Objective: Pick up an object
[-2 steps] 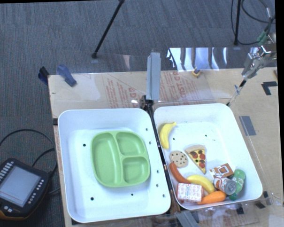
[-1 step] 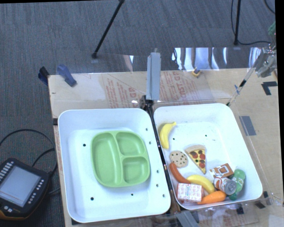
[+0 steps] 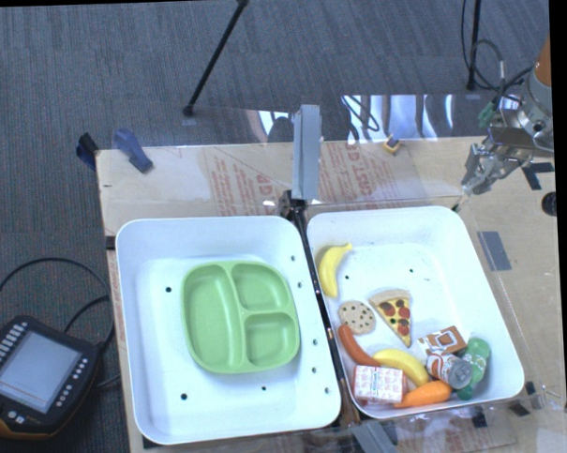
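1. Nearest the camera, along the front wall of the right bin (image 3: 473, 259), lie a pink-and-white carton (image 3: 378, 383), an orange carrot (image 3: 424, 394), a green bottle (image 3: 471, 364) and a small can (image 3: 443, 366), crowded together and touching
2. Behind these: a yellow banana (image 3: 402, 362), a red sausage (image 3: 355, 345), a brown-and-white box (image 3: 443, 340), a pizza slice (image 3: 395, 313) and a cookie (image 3: 357, 316); a second banana (image 3: 333, 266) lies apart, near the bin's left wall
3. Gripper (image 3: 476, 177): raised outside the right bin, beyond its far right corner, over the bench; it points down and to the left, well apart from every toy; whether it is spread or pressed together cannot be told, and nothing is seen pinched in it
4. Arm: enters at the upper right edge, with the metallic wrist (image 3: 521, 131) and cabling above the gripper
5. Left bin (image 3: 144, 246): holds a green divided tray (image 3: 240, 315) with three compartments, lying flat near the centre
6. Bench (image 3: 216, 182): pale board with red lettering under a clear film; a grey upright post (image 3: 306, 154) stands behind the seam between the bins
7. Room: dark grey carpet (image 3: 70, 71), tripod legs (image 3: 215, 55), and a handheld control pendant (image 3: 37, 372) with a cable on the floor at the left
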Controlling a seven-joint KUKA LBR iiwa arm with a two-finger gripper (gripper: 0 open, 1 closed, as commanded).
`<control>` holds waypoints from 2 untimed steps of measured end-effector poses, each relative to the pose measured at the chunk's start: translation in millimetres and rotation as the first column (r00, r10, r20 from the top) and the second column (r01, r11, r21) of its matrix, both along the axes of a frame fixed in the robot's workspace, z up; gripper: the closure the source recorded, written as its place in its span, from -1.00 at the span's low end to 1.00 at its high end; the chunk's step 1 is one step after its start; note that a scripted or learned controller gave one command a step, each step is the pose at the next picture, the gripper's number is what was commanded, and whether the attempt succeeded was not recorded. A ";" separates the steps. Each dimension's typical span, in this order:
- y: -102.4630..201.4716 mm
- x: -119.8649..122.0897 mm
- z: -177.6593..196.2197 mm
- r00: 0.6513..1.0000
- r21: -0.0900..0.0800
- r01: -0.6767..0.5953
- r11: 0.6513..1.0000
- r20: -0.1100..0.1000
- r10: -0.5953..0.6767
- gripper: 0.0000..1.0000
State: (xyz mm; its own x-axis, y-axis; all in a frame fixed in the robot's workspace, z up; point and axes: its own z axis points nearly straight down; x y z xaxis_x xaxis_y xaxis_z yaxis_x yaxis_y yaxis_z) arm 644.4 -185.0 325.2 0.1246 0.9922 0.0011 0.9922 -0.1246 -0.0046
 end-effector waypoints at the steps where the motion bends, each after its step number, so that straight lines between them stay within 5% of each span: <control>1: -17.8 0.8 14.7 0.994 -0.002 -0.111 0.994 0.004 0.111 1.00; 2: 78.1 -14.3 -73.7 0.960 0.001 -0.279 0.960 0.001 0.279 1.00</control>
State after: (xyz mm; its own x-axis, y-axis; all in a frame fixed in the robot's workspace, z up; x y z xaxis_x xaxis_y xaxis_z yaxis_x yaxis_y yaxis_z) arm 630.1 -106.9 251.5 -0.1574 0.9875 0.0017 0.9875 0.1574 -0.0039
